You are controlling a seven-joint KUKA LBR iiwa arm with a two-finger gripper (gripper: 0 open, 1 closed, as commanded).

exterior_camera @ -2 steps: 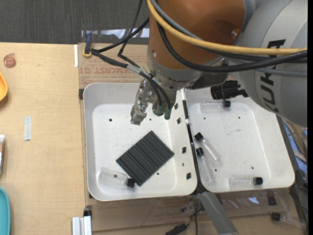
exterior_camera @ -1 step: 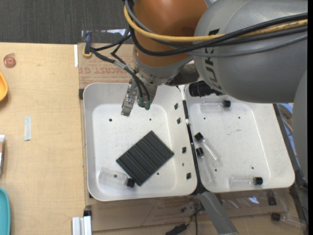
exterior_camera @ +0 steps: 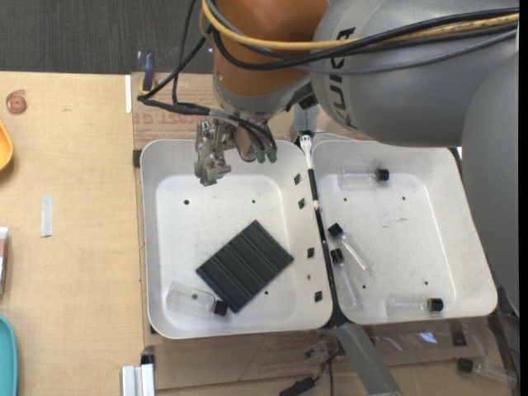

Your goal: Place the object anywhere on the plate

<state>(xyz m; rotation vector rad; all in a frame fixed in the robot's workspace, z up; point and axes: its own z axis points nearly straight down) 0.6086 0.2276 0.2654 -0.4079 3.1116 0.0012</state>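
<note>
The arm [exterior_camera: 363,56] reaches in from the right, its orange band sitting high over the back of the bench, and the gripper [exterior_camera: 212,167] hangs above the far-left corner of the left bin [exterior_camera: 157,246]. Whether the gripper is wide or narrow cannot be told from here: it shows as a small metal cluster seen from above, and nothing can be seen gripped in it.

Down in the left bin, the dark ribbed plate [exterior_camera: 245,266] lies flat and turned at a slant, toward the near side. Just beside its near-left corner lies a clear vial with a black cap [exterior_camera: 195,300], on its side, the cap end touching or almost touching the plate's edge. It rests on the bin floor, not on the plate, and it is well apart from the gripper.

Over in the right bin [exterior_camera: 462,221] there are more clear vials with black caps: one near the far wall [exterior_camera: 363,176], two close together by the left wall [exterior_camera: 346,250], and one along the near edge [exterior_camera: 412,305].

The wooden bench [exterior_camera: 66,180] stretches off to the left of the bins
</note>
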